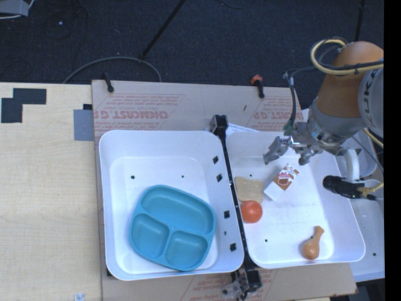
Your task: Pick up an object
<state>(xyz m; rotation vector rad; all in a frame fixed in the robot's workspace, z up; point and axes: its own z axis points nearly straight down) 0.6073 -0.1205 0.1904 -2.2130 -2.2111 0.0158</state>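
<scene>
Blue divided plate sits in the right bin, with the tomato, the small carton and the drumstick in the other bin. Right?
Not quite. The camera view shows the blue divided plate in the left bin, not the right one. The tomato, the small carton and the drumstick lie in the other bin, the right bin, as you said.

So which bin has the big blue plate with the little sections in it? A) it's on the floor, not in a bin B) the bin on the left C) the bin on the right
B: the blue plate lies flat in the left bin, while the right bin holds the tomato, the small carton and the other small things.
</scene>
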